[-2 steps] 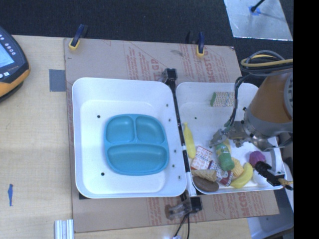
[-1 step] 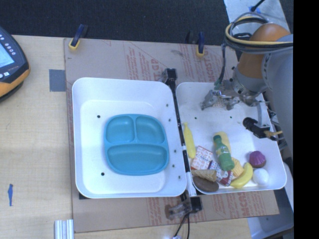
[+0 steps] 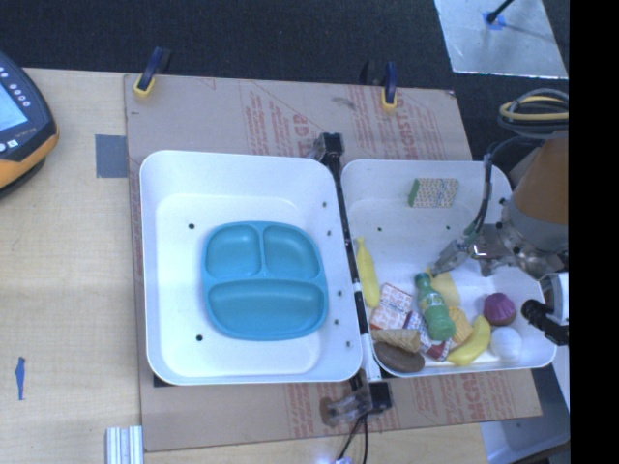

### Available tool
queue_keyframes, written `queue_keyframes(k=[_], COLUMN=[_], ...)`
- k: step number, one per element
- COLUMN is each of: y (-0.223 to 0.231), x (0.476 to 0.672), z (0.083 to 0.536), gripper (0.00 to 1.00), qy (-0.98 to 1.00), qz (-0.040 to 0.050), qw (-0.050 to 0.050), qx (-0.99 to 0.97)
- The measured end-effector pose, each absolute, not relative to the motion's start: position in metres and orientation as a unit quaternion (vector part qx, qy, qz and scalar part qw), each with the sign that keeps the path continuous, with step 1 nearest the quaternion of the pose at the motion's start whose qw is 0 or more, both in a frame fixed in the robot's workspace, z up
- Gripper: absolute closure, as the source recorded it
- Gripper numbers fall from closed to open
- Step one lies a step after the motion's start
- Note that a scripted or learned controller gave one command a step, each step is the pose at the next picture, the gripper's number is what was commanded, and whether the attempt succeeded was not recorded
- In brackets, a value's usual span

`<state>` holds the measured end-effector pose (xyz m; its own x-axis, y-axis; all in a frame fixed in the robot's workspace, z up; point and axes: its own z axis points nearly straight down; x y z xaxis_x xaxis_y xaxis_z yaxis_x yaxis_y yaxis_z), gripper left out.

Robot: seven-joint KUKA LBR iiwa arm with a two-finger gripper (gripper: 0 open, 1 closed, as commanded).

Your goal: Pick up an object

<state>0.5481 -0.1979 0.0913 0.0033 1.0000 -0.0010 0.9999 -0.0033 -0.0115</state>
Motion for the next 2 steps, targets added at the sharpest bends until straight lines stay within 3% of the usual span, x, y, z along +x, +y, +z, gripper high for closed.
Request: queue_keyframes(k=[1,2], y=[-0.189,-0.170], x=[0.642,0.531], z=[0.118,0.089], gripper=[0.00,0.00], qy=[-0.710,-0.708], qz=[-0.0018,0.0039], qw=[-0.003,0.007], qx=[-0.705,-0.706])
